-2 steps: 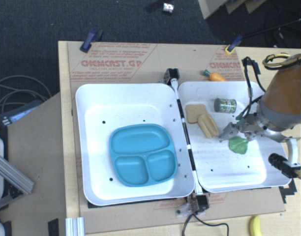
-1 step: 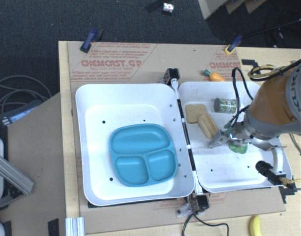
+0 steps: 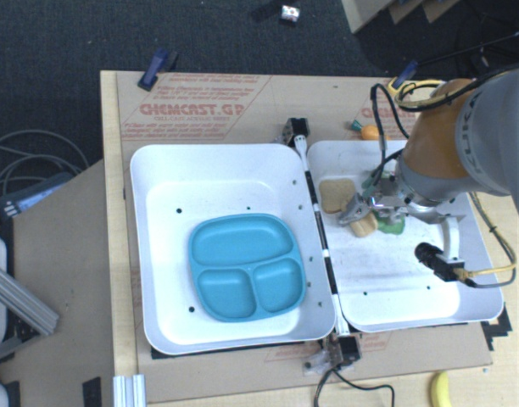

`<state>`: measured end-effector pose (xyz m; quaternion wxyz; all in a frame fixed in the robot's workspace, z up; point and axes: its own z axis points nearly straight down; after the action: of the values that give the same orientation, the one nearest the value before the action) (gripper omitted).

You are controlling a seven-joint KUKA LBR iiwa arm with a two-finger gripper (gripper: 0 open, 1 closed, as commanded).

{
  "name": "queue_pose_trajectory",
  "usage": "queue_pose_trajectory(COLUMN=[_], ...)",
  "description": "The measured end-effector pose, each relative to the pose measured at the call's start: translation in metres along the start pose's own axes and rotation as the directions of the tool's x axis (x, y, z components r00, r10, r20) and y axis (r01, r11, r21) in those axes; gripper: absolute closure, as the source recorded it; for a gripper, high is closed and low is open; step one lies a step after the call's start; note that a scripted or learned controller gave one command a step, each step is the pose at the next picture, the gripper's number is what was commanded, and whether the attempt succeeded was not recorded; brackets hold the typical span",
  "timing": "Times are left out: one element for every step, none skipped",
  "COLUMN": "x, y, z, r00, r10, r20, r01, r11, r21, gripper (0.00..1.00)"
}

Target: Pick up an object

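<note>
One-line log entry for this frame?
arm: over right bin | gripper: low, among tan and green items | grasp: unclear | left bin: blue tray

Blue divided tray in left bin; tool low over right bin, beside tan block.

One fixed camera looks down at a slant from above the bench, far enough to take in both bins: the left bin and right bin whole. The arm enters from the right.
</note>
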<state>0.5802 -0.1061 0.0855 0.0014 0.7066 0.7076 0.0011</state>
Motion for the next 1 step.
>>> queue_pose_trajectory(x=[-0.0008], y=[0.0002], z=[-0.0101], r00=[1.000], r10=[0.002], r20=[0.002], r01=[-0.002], r11=[1.000], r21=[-0.002], gripper=[1.00])
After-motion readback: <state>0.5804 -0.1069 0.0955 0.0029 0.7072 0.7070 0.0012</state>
